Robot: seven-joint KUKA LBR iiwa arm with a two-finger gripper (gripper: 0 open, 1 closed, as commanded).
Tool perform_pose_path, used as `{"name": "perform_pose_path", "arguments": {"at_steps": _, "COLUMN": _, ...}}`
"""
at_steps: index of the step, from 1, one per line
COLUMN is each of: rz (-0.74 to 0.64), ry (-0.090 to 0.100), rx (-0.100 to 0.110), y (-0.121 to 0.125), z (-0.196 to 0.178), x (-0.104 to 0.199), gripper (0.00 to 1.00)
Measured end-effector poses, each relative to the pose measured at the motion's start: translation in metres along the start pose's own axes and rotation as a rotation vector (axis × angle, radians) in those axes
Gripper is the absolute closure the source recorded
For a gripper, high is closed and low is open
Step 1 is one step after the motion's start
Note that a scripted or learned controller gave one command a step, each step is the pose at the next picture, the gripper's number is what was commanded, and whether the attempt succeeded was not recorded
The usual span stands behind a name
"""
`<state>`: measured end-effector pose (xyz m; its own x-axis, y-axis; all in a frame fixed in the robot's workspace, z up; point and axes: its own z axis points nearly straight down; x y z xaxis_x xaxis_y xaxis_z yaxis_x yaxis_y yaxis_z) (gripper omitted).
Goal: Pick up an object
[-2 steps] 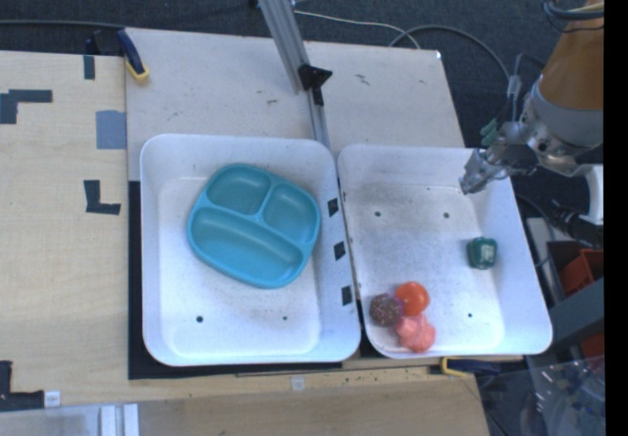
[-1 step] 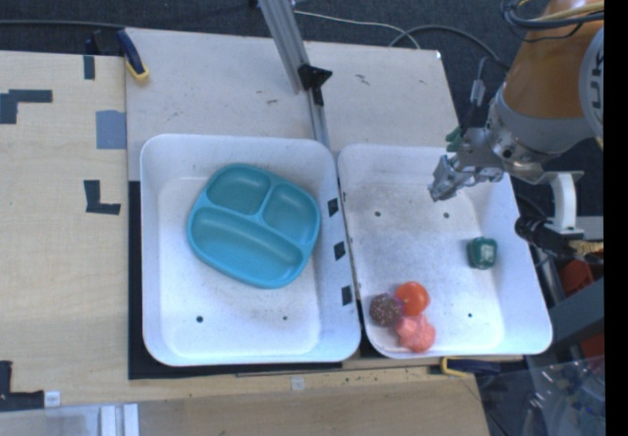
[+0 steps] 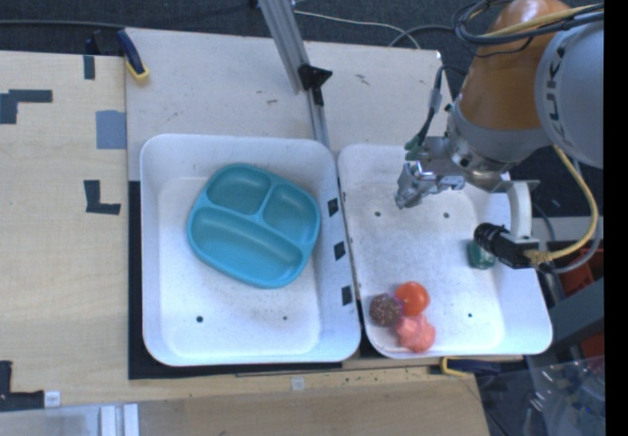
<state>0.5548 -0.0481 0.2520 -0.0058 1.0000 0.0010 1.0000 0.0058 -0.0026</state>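
Three small objects lie close together near the front edge of the right bin [image 3: 461, 331]: a dark brownish-red ball [image 3: 385, 308], a red-orange tomato-like piece [image 3: 413, 298] and a pink piece [image 3: 417, 334]. My gripper [image 3: 409, 190] hangs over the back part of the right bin, well behind those objects and apart from them. I see nothing between its fingers. A small teal object [image 3: 480, 255] lies at the bin's right side, next to a black part of the arm.
The left bin [image 3: 167, 326] holds a teal divided plate [image 3: 254, 224] lying tilted. A slanted metal pole [image 3: 285, 22] ends at the back between the bins. The grey and orange arm [image 3: 520, 71] covers the right bin's back right corner. Cables trail at the right.
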Motion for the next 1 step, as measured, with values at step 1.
{"name": "perform_pose_path", "arguments": {"at_steps": 1, "rz": -0.001, "ry": 0.0, "rx": 0.002, "y": -0.0092, "z": 0.0172, "x": 0.052, "gripper": 1.0}}
